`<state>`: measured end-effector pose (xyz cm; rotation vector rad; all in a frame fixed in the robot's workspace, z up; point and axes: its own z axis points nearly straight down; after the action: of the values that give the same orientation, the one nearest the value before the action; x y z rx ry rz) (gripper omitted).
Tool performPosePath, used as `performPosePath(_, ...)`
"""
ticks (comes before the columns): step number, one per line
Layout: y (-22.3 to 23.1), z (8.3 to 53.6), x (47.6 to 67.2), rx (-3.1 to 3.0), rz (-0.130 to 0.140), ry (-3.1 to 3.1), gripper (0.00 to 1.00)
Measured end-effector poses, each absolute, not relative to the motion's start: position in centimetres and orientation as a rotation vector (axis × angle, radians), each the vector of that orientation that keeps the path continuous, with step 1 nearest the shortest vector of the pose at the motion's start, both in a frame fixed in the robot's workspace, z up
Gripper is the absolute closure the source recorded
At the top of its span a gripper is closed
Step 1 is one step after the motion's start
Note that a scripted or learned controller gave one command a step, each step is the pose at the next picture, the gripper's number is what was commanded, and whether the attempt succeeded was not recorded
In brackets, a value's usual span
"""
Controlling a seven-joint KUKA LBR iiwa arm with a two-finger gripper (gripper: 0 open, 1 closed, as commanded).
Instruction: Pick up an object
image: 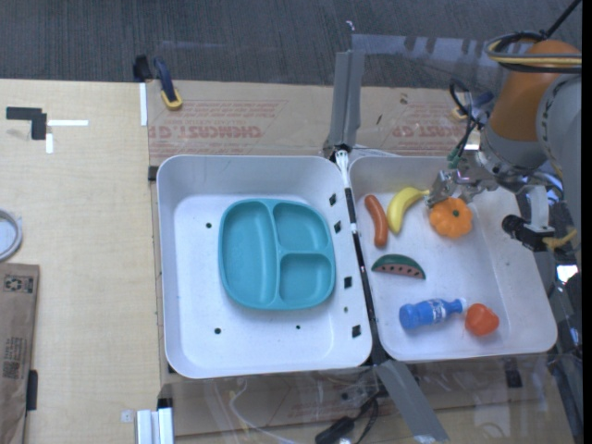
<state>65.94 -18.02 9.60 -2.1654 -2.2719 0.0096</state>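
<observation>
In the right bin, nearest the camera, lie one blue bottle and one small orange-red fruit just beside it. Farther back sits one watermelon slice, then one sausage, one banana and one orange pumpkin. The hand hangs over the pumpkin's far edge, touching or nearly so; whether it is wide or narrow cannot be told. The left bin holds one teal divided plate.
</observation>
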Motion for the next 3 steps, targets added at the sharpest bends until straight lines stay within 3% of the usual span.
performPosePath(1, -13.4, 8.9, 65.9, -2.024, 0.005, -2.399, 1.0)
performPosePath(2, -7.4, 18.9, 64.9, -2.143, 0.006, -2.294, 1.0)
performPosePath(3, -7.4, 18.8, 64.9, -2.143, 0.007, -2.293, 0.0)
